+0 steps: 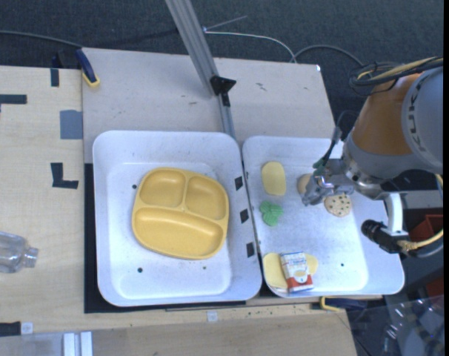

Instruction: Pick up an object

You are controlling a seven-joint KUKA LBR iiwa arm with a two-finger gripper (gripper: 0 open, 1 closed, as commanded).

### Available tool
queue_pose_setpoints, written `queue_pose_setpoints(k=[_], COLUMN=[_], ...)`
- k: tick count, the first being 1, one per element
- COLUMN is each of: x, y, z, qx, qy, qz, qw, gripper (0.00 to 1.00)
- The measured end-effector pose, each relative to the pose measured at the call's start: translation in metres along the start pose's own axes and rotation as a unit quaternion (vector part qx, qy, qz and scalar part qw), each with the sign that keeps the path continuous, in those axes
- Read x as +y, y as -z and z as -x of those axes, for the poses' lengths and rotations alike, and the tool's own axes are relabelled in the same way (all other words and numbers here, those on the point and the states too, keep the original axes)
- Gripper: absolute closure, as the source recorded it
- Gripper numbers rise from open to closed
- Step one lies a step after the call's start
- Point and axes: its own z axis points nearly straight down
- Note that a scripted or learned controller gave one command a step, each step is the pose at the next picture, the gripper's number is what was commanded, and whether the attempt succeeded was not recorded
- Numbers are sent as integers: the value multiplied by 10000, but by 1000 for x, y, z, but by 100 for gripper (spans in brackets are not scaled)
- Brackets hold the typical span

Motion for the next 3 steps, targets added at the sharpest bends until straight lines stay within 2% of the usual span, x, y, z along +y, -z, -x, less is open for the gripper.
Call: queue_pose_setpoints(k=[1, 2, 3], x=[0, -56, -55], y=[2, 73, 78], z=[0, 17, 16], qx=[2, -1, 2], qy=[-1, -10, 3], qz=[10, 38, 11], qw=[10000, 10000, 10000], gripper=[0, 0, 100])
